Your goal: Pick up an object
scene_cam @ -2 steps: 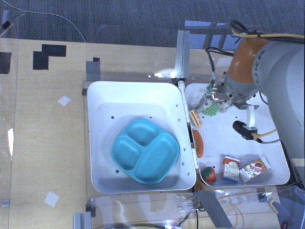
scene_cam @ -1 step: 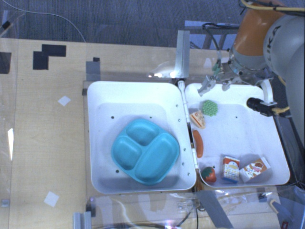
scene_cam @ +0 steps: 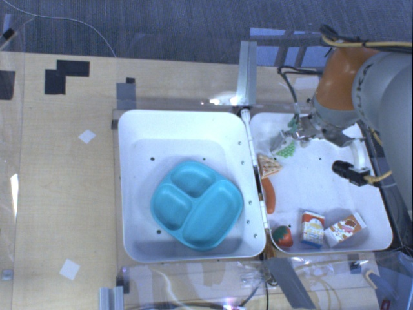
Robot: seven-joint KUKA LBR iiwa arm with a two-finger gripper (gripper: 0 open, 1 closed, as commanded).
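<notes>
Green object [scene_cam: 286, 151]: a small green item is seen in the right bin's far left part, just below the gripper and just above the pizza slice; whether it is touched by the gripper cannot be told.
Gripper [scene_cam: 288, 136]: it is placed low over the far left part of the right bin; its state, whether released or clenched, cannot be told.
Arm [scene_cam: 361, 82]: grey with an orange band, it is reached in from the right over the right bin's far edge.
Pizza slice [scene_cam: 269, 165]: a toy wedge is laid against the right bin's left wall.
Orange sausage [scene_cam: 269, 195]: it is laid lengthwise just below the pizza slice.
Red fruit [scene_cam: 282, 236]: it is set in the near left corner.
Two small cartons [scene_cam: 313, 229]: they are laid side by side near the front wall.
Right bin [scene_cam: 335, 192]: white and shallow.
Left bin [scene_cam: 142, 147]: a blue divided plate [scene_cam: 197, 203] is held in it.
</notes>
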